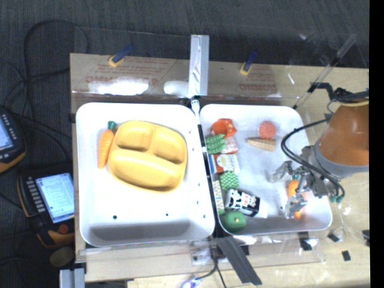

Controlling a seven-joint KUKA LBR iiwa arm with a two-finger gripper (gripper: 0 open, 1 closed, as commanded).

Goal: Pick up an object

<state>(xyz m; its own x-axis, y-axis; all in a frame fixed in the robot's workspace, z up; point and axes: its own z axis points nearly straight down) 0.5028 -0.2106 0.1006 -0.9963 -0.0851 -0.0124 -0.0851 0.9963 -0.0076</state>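
From the overhead camera, you see the claw (pixel 295 192) low in the right bin (pixel 271 114), near its front right corner, around a small orange piece (pixel 292 188). You cannot tell whether it is gripped. You are at the grasp step; next calls for closing firmly, then lifting straight.

— Evenly lit from overhead, soft shadows only?
— Yes; glare on clear plastic sheet (pixel 282 80) up-left of gripper (pixel 294 192). Slightly soft throughout, fingers blurred, dim toward top edge.
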